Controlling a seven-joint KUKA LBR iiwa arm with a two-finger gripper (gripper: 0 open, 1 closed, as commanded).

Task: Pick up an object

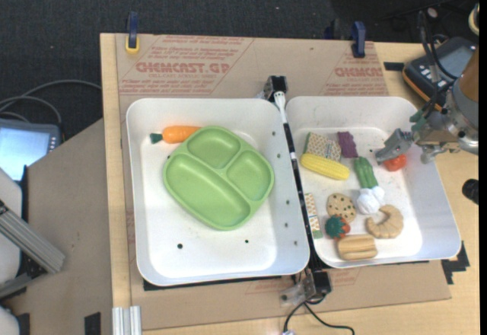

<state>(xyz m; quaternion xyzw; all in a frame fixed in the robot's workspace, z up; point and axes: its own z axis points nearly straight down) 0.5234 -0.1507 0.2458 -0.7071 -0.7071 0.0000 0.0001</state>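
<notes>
Right bin (426, 173): jaws (395, 152) state unclear, over red toy (395, 164); green pickle (365, 173), corn (325, 167) close by.

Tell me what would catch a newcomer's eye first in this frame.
The big green divided plate dominates the left bin, with a toy carrot at its upper left edge. The right bin holds a crowd of toy foods, including a yellow corn cob, a cookie and a croissant. The tool hangs over that bin's upper right, just above a small red-orange piece.
</notes>
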